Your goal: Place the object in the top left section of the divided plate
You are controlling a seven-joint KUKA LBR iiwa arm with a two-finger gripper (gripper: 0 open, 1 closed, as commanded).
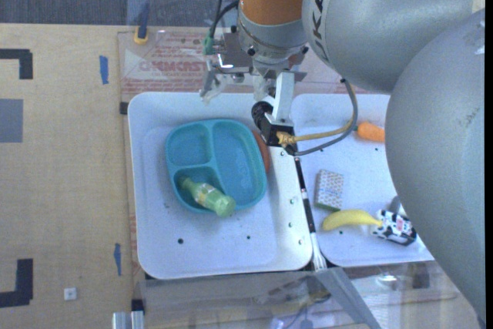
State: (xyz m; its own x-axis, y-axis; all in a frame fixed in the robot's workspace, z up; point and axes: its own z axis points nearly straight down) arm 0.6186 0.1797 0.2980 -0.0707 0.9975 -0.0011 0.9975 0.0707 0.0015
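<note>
The blue divided plate (248, 141) is set in the left white bin (154, 243). A yellow-green bottle (206, 196) is laid slantwise in the plate's lower small section, one end resting over the rim. The upper left section is seen bare, so the placement is judged not done, unless the sections are counted from another side. The claw (212, 88) is held above the bin's far edge, apart from plate and bottle. Nothing is seen in it, and whether it is released or clenched cannot be told. A banana (350, 219) and a checkered pad (330, 187) are left in the right bin (347, 158), well apart.
</note>
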